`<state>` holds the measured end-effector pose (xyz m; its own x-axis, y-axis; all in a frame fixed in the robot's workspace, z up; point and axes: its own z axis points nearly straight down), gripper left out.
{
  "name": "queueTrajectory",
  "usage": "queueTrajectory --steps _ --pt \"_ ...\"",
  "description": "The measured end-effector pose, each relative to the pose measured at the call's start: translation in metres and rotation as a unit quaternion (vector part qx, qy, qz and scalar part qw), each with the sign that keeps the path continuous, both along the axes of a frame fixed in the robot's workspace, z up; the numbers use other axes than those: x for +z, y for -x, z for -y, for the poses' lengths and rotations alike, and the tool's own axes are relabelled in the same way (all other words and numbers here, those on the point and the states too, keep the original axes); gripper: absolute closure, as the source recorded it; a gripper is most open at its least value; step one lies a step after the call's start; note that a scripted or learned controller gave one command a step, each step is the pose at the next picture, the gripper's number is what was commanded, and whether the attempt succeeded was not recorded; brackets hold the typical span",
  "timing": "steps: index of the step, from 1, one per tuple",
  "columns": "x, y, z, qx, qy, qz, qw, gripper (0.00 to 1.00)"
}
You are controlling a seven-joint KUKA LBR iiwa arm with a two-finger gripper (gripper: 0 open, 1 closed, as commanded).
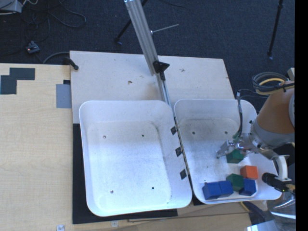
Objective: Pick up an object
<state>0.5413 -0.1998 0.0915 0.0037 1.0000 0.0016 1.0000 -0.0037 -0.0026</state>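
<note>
The tool (230, 150) is lowered into the right bin (207, 110), directly over a green block (236, 156); its opening and any hold cannot be told. Other blocks (231, 186) are seen just beyond, nearer the camera.

two white bins (126, 110); beside the gripper (230, 150) one green block (235, 156), below it one orange block (249, 172), another green (236, 179), two or three blue blocks (217, 189).

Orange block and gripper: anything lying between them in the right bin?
Camera view shows a bare strip of bin floor between the gripper and orange block; a green block sits right at the gripper.
</note>
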Motion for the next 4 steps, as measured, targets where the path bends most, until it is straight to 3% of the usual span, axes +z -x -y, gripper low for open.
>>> queueTrajectory --steps 1,2,3,4 --pt "0.009 -0.001 0.000 -0.003 0.0002 0.000 1.0000 1.00" --pt "0.013 -0.041 -0.070 0.006 -0.0010 0.001 1.0000 1.00" --pt "0.103 -0.011 -0.159 0.005 -0.0010 0.002 1.0000 1.00" --pt "0.239 -0.030 -0.152 0.002 0.0011 0.004 1.0000 1.00"
